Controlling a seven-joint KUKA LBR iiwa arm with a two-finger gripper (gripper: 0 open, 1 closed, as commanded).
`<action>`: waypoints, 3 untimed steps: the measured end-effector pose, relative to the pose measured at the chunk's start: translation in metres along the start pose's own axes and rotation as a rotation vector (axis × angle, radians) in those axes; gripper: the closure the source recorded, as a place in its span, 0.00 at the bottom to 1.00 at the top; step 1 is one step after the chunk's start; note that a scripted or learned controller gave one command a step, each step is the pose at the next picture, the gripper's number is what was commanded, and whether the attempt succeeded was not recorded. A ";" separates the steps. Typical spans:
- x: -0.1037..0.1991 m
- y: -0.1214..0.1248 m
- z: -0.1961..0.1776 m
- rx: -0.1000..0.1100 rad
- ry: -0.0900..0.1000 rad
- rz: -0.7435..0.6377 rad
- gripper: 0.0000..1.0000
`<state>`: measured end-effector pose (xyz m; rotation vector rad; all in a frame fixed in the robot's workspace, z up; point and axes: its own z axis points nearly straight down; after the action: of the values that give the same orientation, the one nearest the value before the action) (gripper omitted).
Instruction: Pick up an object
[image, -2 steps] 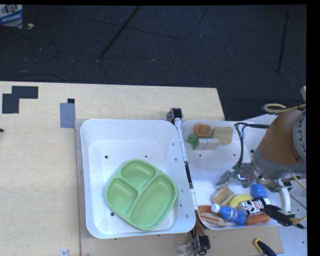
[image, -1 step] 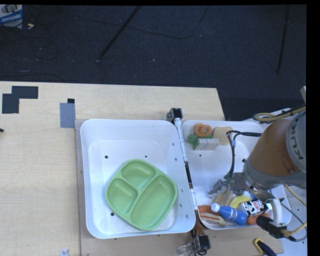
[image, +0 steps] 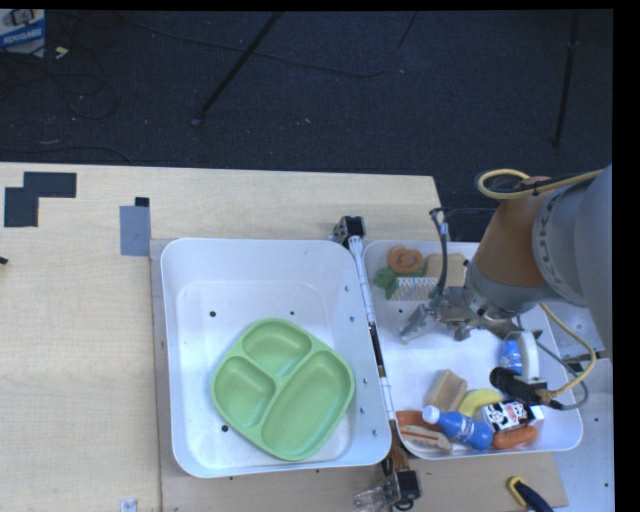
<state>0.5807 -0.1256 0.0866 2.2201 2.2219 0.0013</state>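
My gripper hangs over the middle of the right bin, its fingers spread open above bare white floor with nothing between them. Toys crowd the bin around it. Behind the gripper lie an orange coil, a green and white brush-like piece and a tan block. Nearer the front are a wooden block, a blue bottle, a yellow piece, a hot dog and a red sausage. The arm hides part of the bin's right side.
A green divided plate lies in the left bin. A black clamp sits at the far end of the rim between the bins. A small blue item and a black and white one lie under the arm.
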 end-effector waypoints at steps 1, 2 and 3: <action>0.010 0.055 0.001 0.002 0.000 -0.002 0.00; -0.016 -0.015 -0.115 0.002 0.000 0.001 0.00; -0.057 -0.049 -0.002 0.002 0.005 -0.001 0.00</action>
<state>0.5317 -0.1825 0.0882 2.2229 2.2265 0.0050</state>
